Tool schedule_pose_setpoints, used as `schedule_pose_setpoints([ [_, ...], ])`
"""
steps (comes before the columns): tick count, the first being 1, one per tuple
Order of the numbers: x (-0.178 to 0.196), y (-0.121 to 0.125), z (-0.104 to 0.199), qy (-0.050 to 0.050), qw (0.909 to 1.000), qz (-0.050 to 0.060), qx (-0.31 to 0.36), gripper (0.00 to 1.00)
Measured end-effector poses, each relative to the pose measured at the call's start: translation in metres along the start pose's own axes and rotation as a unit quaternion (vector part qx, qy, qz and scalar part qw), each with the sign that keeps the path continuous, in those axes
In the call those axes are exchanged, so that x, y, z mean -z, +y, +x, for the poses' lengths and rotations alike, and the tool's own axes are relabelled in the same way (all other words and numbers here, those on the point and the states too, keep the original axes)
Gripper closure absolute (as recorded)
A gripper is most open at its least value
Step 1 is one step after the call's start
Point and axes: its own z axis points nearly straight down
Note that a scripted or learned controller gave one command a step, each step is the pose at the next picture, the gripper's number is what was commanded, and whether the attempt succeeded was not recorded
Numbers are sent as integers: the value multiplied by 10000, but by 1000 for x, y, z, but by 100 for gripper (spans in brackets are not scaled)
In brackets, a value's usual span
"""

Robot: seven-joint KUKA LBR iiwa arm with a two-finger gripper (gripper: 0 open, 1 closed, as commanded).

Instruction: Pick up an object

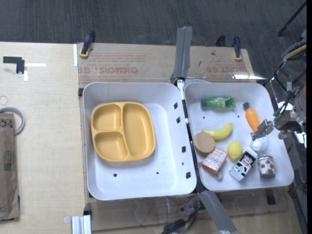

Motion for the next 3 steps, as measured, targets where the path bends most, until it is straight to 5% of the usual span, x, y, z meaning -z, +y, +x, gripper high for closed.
schedule_pose_setpoints([
  [1,-72,65,-13,-1,9985,-7,-544,0],
  [2,-109,89,-8,42,9996,-17,-263,0],
  [3,-103,89,-11,12,9997,-2,-250,100],
])
